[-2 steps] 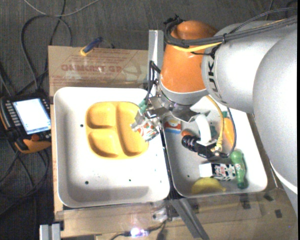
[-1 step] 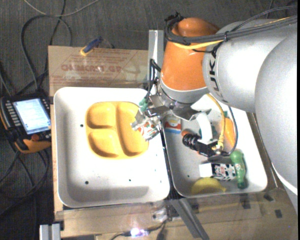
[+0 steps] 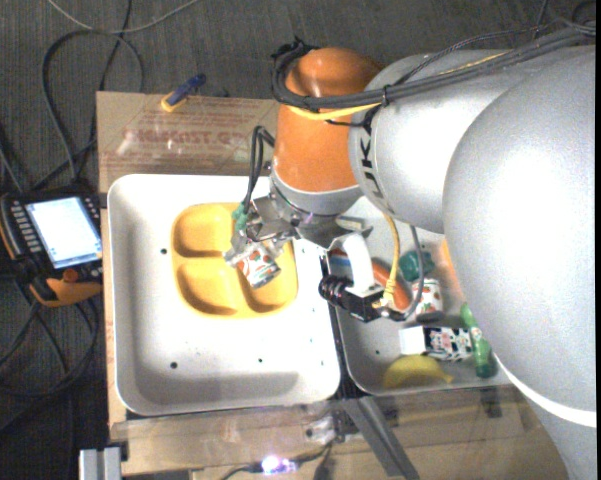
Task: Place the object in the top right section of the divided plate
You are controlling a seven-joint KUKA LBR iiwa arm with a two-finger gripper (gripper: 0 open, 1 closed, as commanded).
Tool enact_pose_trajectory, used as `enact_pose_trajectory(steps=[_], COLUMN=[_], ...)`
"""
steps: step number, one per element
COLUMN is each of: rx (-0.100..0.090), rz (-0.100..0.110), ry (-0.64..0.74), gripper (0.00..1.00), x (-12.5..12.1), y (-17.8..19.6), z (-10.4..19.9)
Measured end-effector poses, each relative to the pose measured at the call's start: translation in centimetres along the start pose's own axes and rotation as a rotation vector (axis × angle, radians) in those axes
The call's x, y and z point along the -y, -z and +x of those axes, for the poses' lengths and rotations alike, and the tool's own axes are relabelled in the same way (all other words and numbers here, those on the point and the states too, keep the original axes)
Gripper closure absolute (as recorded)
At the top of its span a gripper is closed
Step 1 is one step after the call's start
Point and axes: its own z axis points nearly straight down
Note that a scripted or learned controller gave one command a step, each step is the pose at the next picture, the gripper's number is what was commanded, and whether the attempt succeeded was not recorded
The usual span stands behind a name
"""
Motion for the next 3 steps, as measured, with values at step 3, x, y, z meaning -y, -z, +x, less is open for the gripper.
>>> enact_pose_trajectory(steps=[3], rx=[0.004], rz=[-0.002], ry=[-0.119], gripper=[1.0], x=[-9.1], y=[-0.3], z=[4.3])
